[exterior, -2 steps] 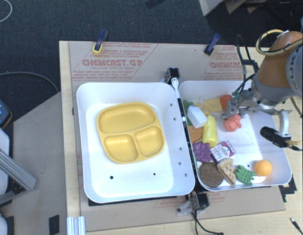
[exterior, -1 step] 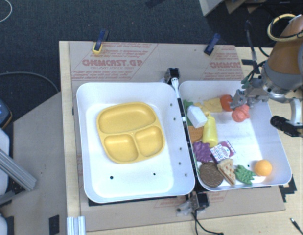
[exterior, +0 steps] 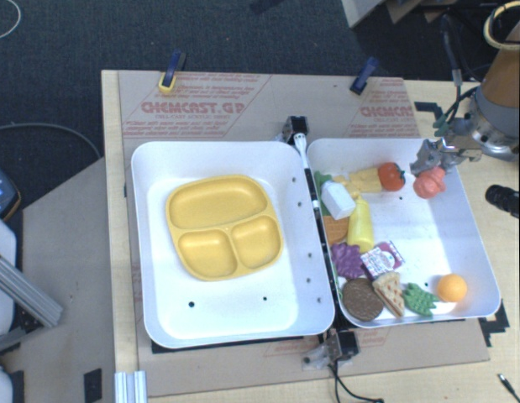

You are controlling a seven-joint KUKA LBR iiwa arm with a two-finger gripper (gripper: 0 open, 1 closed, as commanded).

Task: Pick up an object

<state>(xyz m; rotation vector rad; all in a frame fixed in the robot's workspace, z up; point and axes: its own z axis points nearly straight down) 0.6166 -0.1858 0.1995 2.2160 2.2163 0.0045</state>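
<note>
A yellow divided plate (exterior: pixel 224 225) lay in the left white bin (exterior: pixel 150 250). Both bins sat on a brown board (exterior: pixel 117 141) held by two clamps (exterior: pixel 170 72). Dark carpet (exterior: pixel 117 15) surrounded the bench

We see the grey KUKA arm (exterior: pixel 500 107) as a rounded, smooth shell with a tan-orange band directly above a pale silver wrist ring. Below that ring sits the small metallic grey two-finger gripper (exterior: pixel 431 159), angular and dull. Thin dark cables loop beside the wrist, just above the gripper's body.
</note>
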